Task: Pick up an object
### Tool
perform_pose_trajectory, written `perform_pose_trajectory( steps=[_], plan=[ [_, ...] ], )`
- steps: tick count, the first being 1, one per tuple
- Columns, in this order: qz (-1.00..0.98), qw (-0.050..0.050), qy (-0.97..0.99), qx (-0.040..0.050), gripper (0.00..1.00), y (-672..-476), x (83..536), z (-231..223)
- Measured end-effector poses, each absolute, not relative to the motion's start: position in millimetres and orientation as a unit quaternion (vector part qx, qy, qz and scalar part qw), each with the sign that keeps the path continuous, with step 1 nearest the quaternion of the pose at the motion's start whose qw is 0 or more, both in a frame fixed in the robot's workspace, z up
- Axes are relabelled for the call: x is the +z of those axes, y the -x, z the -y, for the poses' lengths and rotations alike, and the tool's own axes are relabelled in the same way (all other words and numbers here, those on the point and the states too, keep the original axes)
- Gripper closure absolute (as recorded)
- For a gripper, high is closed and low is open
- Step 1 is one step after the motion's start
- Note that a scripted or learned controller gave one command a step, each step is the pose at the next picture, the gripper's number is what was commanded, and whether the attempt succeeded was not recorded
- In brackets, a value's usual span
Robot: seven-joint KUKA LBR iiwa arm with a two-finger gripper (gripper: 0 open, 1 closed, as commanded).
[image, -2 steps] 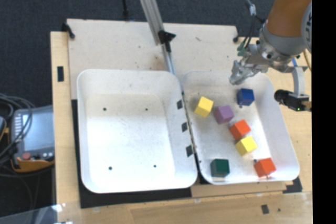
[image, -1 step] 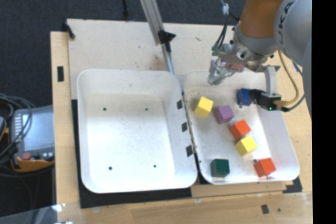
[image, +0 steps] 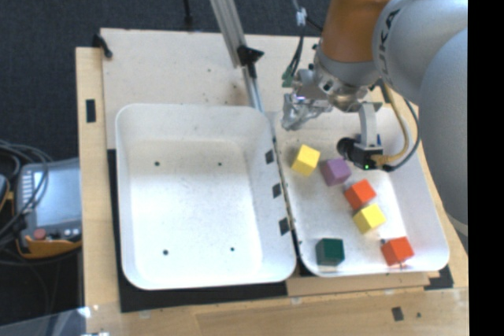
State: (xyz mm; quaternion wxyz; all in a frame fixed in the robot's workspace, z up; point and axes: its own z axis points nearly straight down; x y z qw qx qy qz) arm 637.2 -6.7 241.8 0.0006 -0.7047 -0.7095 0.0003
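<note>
The left bin [image: 197, 197] sits beside the right bin [image: 421, 208], their inner rims touching along the middle of the bench [image: 157, 63]. A slanted aluminium post [image: 224, 12] rises from behind the left bin's far right corner.

The right bin holds six blocks. Nearest the dividing rim, a dark green block [image: 330, 251] lies at the near edge. A yellow block [image: 305, 160] lies farther back, with a purple block [image: 336, 171] just beside it on the right. An orange block [image: 361, 193] and a second yellow block [image: 369, 218] lie close together toward the middle of the bin. A second orange block [image: 397, 250] rests near the front right corner.

The gripper [image: 295, 116] hangs over the far left corner of the right bin, behind the first yellow block and apart from it. Nothing is seen between its fingers; whether they are spread or closed cannot be told from this view. The grey arm with its orange band [image: 354, 12] enters from the right.
</note>
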Motion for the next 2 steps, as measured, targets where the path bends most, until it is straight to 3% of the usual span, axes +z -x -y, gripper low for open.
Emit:
perform_pose_trajectory(
  steps=[2],
  plan=[
    [0.71, 0.0, 0.704, -0.0015, 1.0, -661.9, 238.5, -95.1]
  ],
)
